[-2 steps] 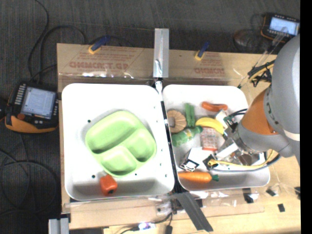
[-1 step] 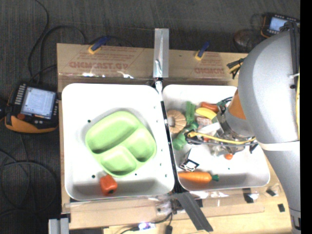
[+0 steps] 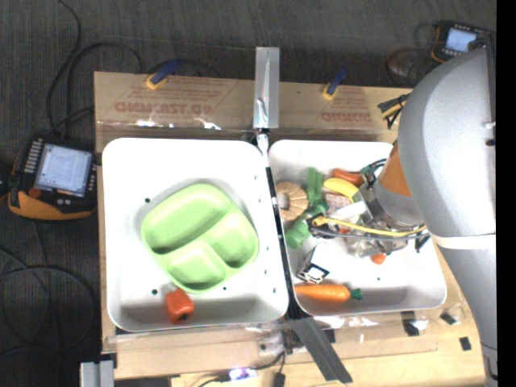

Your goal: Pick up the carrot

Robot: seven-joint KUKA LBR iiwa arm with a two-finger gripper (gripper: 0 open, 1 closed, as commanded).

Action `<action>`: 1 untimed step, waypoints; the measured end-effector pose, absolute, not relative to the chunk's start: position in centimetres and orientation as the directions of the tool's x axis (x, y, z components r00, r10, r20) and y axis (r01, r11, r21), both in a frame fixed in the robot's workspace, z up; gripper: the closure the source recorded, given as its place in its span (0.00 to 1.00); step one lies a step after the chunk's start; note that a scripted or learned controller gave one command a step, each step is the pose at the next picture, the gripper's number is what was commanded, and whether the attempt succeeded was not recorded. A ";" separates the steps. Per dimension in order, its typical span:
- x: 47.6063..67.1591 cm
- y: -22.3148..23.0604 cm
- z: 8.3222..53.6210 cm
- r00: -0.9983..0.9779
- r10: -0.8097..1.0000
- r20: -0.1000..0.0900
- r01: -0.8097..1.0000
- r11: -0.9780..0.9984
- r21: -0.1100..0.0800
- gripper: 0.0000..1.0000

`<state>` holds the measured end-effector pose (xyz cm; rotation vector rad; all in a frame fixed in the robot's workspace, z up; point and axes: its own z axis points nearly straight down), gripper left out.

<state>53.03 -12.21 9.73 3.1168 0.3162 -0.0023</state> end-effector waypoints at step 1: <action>51.1 -17.3 9.2 0.979 0.204 0.007 0.204 -0.979 0.003 1.00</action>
